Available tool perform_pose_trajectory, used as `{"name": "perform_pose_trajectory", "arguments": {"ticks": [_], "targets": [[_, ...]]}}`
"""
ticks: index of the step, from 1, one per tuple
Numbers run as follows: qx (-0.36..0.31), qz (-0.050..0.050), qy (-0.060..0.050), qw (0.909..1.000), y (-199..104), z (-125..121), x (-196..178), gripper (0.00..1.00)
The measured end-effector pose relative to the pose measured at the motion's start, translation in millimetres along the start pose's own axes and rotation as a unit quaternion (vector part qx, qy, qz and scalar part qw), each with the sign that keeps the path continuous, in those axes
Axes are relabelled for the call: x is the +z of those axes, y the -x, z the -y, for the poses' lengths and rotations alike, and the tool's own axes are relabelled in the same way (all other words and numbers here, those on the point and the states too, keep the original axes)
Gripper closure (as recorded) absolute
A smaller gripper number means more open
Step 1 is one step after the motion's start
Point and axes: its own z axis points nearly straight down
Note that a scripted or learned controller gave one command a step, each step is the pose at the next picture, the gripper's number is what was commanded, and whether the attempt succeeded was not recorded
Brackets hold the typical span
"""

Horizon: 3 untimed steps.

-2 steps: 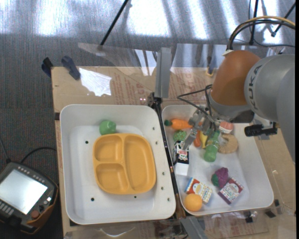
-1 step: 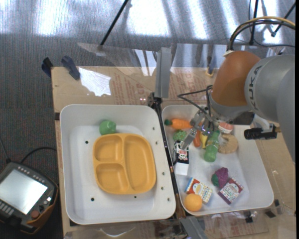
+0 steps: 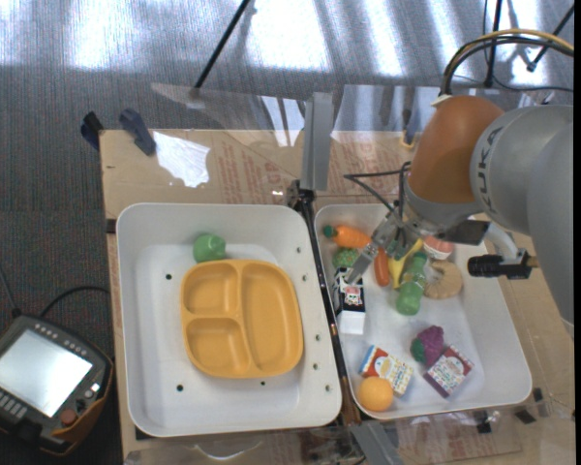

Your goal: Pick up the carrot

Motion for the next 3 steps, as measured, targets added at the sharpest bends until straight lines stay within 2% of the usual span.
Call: {"name": "perform_pose_trajectory", "arguments": {"ticks": [1, 2, 3], "targets": [[0.15, 0.0, 0.0, 0.9887, -1.0, -1.8, 0.1, 0.0], [0.147, 0.001, 0.004, 0.9891, -1.0, -6.8, -13.2, 1.0], [0.081, -0.008, -0.005, 0.9967, -73.9, -79.1, -87.6, 1.0]]}}
